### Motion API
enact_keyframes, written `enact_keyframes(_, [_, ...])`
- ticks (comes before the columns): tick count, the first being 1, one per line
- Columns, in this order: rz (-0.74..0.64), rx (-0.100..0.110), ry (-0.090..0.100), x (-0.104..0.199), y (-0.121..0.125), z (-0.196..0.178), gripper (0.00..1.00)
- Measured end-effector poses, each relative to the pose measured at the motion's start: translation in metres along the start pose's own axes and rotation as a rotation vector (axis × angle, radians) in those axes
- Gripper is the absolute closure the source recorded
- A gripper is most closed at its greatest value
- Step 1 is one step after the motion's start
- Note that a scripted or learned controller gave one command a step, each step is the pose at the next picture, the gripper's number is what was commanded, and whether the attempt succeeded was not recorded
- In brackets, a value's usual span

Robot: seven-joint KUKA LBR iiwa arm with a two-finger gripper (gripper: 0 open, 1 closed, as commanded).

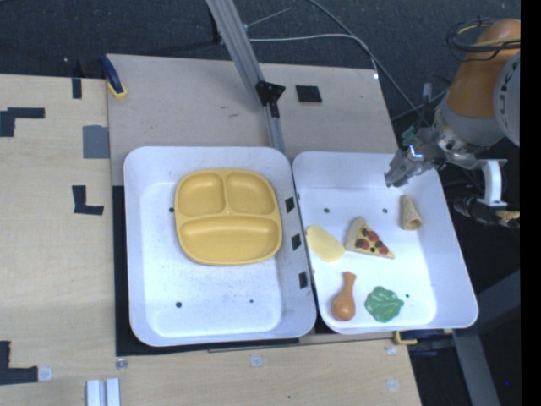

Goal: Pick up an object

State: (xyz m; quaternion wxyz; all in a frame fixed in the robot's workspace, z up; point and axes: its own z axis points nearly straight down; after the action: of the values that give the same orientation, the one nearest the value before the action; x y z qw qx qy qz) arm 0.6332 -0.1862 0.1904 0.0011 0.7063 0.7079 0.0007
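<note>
Overhead slanted view of a pick-up cell. Two shallow white bins sit side by side on the worktop (51, 227). The left bin (144, 252) holds a single yellow divided plate (228, 216), lying flat toward its upper half. The right bin (448, 294) holds the candidate objects, spread apart so that each can be approached on its own: a pale yellow wedge (324, 243) near the bin's left wall, a toy pizza slice (368, 240) just beside it, a small tan roll (410, 211) toward the upper right, a toy drumstick (344, 298) and a green leafy piece (384, 304) along the lower edge. None touches its neighbour, which should leave room on either side of each for a grasp.

The gripper (399, 174) hangs over the upper right part of the right bin, near the tan roll but apart from it; the roll is judged the likeliest target. How far apart the fingers stand cannot be told at this size, and no object is seen between them. The orange-banded arm (478, 91) reaches in from the right.

The worktop is light wood and tan board marked with dark tape patches. A slanted metal post (241, 49) rises behind the bins, cables trail over dark floor beyond, and a blue-and-yellow clamp (113, 78) grips the board's far left corner.
</note>
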Motion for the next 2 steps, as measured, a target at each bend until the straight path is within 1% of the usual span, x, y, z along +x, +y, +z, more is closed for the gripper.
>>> enact_keyframes(1, [0.000,-0.001,0.000,0.007,-0.006,-0.058,1.00])
enact_keyframes(2, [-0.004,0.002,0.002,0.063,-0.008,-0.063,1.00])
